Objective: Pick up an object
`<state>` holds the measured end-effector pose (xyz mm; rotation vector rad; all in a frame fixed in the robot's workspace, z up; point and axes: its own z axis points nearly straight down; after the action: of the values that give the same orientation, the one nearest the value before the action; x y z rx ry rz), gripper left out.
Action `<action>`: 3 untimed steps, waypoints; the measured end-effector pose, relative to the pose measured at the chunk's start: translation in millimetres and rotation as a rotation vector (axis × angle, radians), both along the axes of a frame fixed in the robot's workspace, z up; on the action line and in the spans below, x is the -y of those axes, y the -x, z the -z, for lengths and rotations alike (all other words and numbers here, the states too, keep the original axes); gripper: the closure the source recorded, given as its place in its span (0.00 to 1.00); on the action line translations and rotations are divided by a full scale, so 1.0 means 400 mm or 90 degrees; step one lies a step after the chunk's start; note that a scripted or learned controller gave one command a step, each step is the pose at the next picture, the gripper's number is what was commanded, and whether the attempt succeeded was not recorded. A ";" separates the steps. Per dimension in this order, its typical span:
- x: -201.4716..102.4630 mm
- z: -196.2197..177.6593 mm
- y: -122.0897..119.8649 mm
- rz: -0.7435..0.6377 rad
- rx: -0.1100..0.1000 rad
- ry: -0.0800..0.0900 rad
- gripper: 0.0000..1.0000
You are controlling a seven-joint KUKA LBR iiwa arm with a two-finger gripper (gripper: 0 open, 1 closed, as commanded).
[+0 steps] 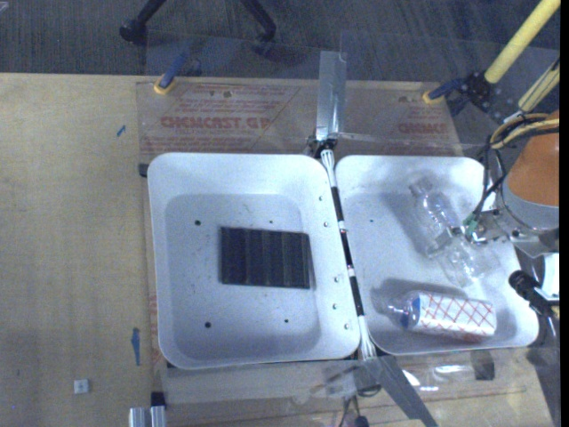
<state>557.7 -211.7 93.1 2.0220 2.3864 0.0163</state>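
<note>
In the right bin (pixel 373 185) a clear plastic bottle (pixel 429 210) lies tilted near the middle. A second clear piece (pixel 464 261) lies just below and to the right of it. A bottle with a red-and-white checked label and a blue cap (pixel 447 315) lies on its side along the bin's front. The arm's orange band (pixel 540 169) shows at the right edge. My gripper (pixel 468 230) reaches in from there and sits low, at the right end of the clear bottle. How it meets the bottle is too small and blurred to read.
The left bin (pixel 178 194) holds a dark ribbed rectangular pad (pixel 266 257) flat at its centre. A metal divider post (pixel 330 96) stands behind the seam between the bins. Clamps and a yellow pole (pixel 524 29) sit at the back right.
</note>
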 end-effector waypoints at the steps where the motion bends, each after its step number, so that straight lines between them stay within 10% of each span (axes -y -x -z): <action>1: 0.003 -0.026 -0.002 0.002 0.003 0.001 1.00; 2: 0.002 -0.027 -0.002 0.001 0.003 0.001 0.00; 3: -0.070 0.002 0.024 -0.043 0.001 0.005 0.00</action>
<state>548.1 -183.9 92.1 1.9363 2.4488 0.0088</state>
